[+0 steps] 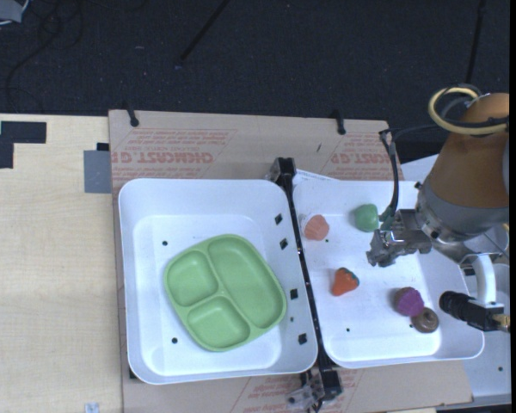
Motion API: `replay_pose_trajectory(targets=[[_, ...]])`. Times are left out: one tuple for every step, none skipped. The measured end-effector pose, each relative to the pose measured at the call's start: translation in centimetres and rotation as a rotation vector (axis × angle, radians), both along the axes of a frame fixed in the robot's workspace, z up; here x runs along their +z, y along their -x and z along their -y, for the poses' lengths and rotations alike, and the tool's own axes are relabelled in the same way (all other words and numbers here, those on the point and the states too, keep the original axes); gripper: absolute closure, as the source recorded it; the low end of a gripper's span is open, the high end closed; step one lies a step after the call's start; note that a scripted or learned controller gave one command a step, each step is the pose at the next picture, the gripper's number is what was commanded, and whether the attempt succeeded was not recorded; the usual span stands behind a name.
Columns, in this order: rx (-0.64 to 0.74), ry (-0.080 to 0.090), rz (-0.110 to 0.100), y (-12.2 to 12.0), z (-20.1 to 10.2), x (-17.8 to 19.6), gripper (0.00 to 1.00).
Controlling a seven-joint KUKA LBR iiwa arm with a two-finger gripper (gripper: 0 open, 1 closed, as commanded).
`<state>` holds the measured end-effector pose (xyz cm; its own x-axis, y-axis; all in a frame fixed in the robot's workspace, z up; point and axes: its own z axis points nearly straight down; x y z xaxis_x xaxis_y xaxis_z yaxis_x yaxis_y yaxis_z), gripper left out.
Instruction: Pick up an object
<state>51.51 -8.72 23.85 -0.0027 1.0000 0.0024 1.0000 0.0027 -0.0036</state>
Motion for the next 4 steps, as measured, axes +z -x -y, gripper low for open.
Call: replay_pose_trajectory(targets=[[0.001,0.000,0.000,-0.8,-4.6,-0.2,1.00],[0.001,0.001,-0.001,-0.4,-8.9,-0.7,1.00],[0.002,0.001,0.000,-0.4,-14.3,0.2,1.00],[0.001,0.002,-0.003,-0.3,-19.7,-1.4,1.00]])
